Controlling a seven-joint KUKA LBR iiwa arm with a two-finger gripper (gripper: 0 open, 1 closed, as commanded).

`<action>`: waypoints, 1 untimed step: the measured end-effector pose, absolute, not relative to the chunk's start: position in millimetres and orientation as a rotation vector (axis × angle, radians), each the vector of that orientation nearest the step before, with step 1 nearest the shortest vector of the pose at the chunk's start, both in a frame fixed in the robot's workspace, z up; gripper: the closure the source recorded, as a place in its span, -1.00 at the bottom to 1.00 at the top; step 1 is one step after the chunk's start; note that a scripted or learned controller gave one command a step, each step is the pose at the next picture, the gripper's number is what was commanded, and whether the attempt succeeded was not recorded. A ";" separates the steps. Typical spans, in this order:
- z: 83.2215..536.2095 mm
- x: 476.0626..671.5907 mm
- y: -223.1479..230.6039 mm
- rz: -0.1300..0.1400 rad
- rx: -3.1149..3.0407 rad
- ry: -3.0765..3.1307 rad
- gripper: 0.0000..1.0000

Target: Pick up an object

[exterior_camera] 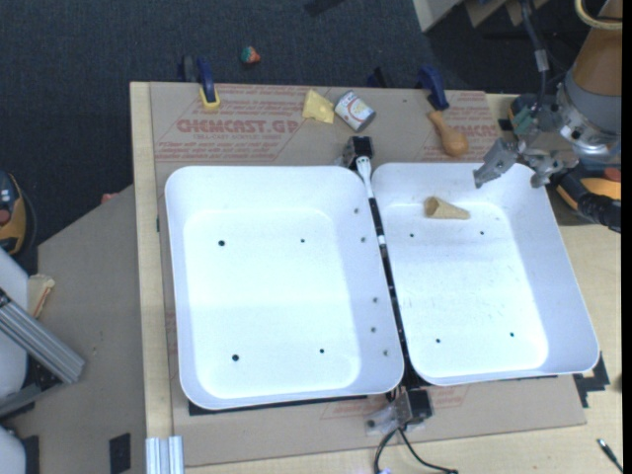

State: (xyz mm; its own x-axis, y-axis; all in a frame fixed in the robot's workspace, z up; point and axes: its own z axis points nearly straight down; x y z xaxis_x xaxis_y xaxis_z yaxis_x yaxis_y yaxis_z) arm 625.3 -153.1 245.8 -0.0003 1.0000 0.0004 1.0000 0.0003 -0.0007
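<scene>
Tan wedge-shaped object (446, 208) lies flat on the floor of the right white plastic bin (553, 294), near that bin's far wall and toward its left side. It is the sole item inside either bin. The left white plastic bin (188, 265) sits beside the right one, the two rims touching along a central seam.

The gripper (515, 162) hangs over the far right corner of the right bin, at the end of the grey arm (592, 107) entering from the right. Its two fingers are spread apart and nothing sits between them. The gripper is apart from the tan wedge, to the wedge's right and slightly beyond it.

Both bins rest on a brown cardboard sheet (158, 215) printed with red lettering, which covers the table (602, 235). On the cardboard beyond the bins lie a yellow wedge-shaped block (318, 108), a small white and grey box (355, 111) just beside it, and an orange-brown pear-shaped item (449, 136) further right. Two blue clamps (206, 79) grip the far edge of the cardboard. A small multicoloured ball (251, 55) rests on the dark carpet (99, 28) behind the table.
</scene>
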 end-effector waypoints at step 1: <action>455.1 588.6 -129.0 -0.019 -2.230 -2.238 -1.00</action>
